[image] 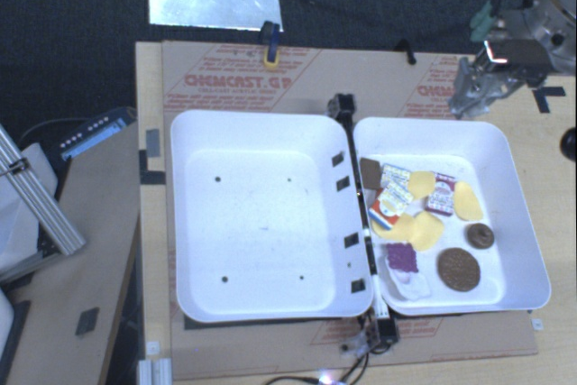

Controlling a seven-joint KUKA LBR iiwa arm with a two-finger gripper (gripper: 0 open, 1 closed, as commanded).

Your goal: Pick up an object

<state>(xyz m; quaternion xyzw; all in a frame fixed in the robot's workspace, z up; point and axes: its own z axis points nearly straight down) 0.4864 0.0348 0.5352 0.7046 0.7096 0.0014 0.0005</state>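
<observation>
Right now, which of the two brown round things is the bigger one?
The big brown disc near the right bin's front edge. The smaller brown round piece sits just behind it, closer to the bin's right wall.

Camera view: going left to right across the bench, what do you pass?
Left bin → black clips where the bins meet → purple packet → big brown disc → small brown disc → right bin's outer rim. The gripper hangs past the right bin's far edge.

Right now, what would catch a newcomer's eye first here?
The huddle of small colourful things in the right bin: yellow pieces, a brown disc, a purple scrap. Beside it lies the left bin, plain white. The gripper hangs above the right bin's far edge.
</observation>
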